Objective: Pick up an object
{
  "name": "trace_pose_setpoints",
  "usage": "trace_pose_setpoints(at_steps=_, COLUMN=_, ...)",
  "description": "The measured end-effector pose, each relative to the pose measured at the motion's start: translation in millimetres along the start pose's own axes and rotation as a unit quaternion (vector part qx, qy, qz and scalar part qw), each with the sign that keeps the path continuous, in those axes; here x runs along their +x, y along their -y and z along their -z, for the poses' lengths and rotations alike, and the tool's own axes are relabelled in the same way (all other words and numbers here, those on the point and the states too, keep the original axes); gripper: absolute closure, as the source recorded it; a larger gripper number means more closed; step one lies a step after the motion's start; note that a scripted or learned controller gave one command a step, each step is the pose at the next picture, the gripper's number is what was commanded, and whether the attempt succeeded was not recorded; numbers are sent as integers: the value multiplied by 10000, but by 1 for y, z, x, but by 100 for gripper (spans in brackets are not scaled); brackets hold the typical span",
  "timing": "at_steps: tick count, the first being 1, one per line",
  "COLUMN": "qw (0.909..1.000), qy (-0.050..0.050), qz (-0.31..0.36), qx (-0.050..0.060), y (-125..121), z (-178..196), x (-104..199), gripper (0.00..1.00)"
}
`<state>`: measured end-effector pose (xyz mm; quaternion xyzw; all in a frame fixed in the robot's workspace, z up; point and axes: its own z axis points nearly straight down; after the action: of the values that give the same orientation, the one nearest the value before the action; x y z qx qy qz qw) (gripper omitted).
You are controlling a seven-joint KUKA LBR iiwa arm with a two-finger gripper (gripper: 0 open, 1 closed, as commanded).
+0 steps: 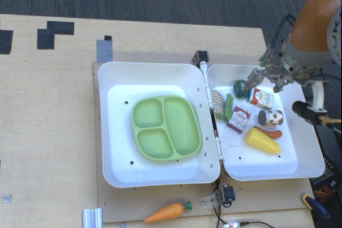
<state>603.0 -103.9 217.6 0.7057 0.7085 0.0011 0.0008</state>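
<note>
Our end effector hangs spread open and grips nothing, at the right bin's one o'clock. Nothing is lifted yet; the red-and-white carton lies just below it.

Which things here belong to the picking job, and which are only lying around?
Belonging to the job:
gripper, above the right bin
in that bin: teal object, green pickle-like piece, red-and-white carton, maroon packet, small can, yellow object

Only lying around:
green divided plate, in the left bin
toy carrot, on the bench
</note>
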Motion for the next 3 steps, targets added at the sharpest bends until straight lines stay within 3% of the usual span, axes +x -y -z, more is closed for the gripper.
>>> trace_pose_setpoints(at_steps=1, qw=10000, qy=5, qz=-10, qx=-14, y=8, z=-121, x=-11, gripper=0)
trace_pose_setpoints(at_steps=2, qw=10000, qy=4, qz=-5, qx=-30, y=7, z=-111, x=-10, gripper=100)
trace_pose_setpoints(at_steps=3, qw=10000, qy=4, qz=-4, qx=-28, y=7, z=-111, x=-10, gripper=0)
